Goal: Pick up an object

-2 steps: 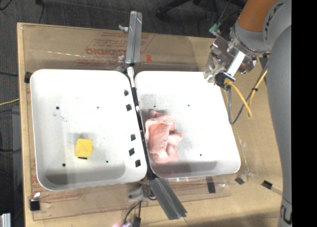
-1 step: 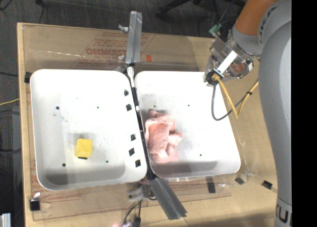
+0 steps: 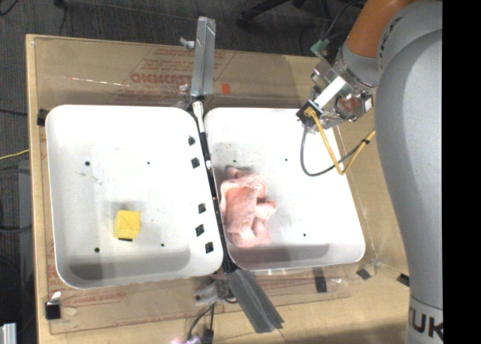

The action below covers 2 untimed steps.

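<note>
A small yellow block [image 3: 127,224] lies in the left bin [image 3: 75,132], toward its near side. A crumpled pale pink soft thing [image 3: 246,209] rests in the right bin [image 3: 323,207], against the divider at its near left. My gripper [image 3: 344,101] hangs above the far right corner of the right bin, well away from the pink thing and nowhere near the yellow block. Nothing shows in its grasp.
A grey metal bar [image 3: 201,64] stands at the far end of the divider between the bins, and another [image 3: 252,303] juts out at the near end. The arm's grey body [image 3: 413,147] fills the right side beyond the right bin.
</note>
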Available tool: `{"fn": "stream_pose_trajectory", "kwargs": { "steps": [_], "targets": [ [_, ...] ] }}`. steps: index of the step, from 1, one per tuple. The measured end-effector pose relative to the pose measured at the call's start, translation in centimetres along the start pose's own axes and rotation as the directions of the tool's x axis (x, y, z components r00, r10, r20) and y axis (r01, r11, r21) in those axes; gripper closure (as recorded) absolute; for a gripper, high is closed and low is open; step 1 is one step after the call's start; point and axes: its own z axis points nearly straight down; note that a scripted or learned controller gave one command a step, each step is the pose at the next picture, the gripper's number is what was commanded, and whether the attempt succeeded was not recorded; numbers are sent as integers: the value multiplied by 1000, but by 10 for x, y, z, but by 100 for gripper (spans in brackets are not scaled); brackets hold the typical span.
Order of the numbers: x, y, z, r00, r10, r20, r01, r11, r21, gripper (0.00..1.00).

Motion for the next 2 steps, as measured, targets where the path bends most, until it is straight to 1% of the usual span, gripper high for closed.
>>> {"fn": "stream_pose_trajectory", "kwargs": {
  "steps": [1,2],
  "targets": [
    [-2,4,-25,978,208,-4,-208,978,-4,100],
    [-2,4,-25,978,208,-4,-208,978,-4,0]
  ]
}}
